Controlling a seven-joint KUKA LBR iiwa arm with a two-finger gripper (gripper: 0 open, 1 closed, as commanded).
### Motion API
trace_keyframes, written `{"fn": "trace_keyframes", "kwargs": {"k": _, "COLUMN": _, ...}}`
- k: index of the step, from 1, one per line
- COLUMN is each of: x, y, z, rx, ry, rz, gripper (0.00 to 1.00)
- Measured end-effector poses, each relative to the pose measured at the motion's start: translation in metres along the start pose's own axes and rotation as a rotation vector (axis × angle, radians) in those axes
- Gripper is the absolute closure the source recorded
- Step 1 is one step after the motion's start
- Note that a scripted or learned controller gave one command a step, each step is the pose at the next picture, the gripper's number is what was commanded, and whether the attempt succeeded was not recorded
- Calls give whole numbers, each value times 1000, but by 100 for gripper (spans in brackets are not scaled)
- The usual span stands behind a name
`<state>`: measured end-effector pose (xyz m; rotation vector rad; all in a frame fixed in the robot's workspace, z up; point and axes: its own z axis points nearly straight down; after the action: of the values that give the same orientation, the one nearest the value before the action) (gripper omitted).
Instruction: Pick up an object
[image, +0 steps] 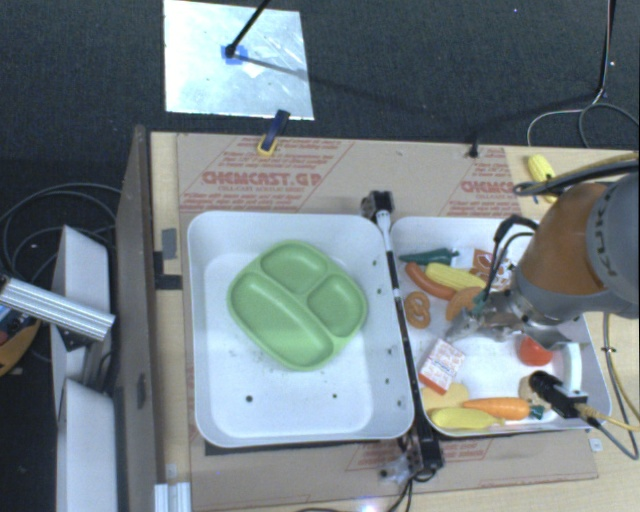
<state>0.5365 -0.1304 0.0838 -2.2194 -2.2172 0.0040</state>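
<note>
Table (300, 170) with two white bins: left bin (215, 400) just parks a green divided plate (297, 303). Right bin (480, 362) crammed with toy food to pick from. Hand (483, 318) low beside the corn (452, 276); open or closed, can't tell.

Two white bins (215, 300) sit side by side. The left one holds one green divided plate (296, 303). The right one holds one corn cob (455, 275), one carrot (495, 407), one pretzel (417, 309), one small packet (441, 364).
</note>
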Motion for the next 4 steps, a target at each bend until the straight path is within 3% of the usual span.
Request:
{"fn": "trace_keyframes", "kwargs": {"k": 1, "x": -21, "y": 67, "z": -45, "rx": -16, "ry": -5, "rz": -6, "gripper": 0}}
{"fn": "trace_keyframes", "kwargs": {"k": 2, "x": 38, "y": 62, "z": -3, "rx": -15, "ry": -5, "rz": -7, "gripper": 0}}
{"fn": "trace_keyframes", "kwargs": {"k": 3, "x": 37, "y": 22, "z": -6, "rx": -22, "ry": -6, "rz": 1, "gripper": 0}}
{"fn": "trace_keyframes", "kwargs": {"k": 4, "x": 32, "y": 98, "z": -34, "rx": -16, "ry": -4, "rz": -7, "gripper": 0}}
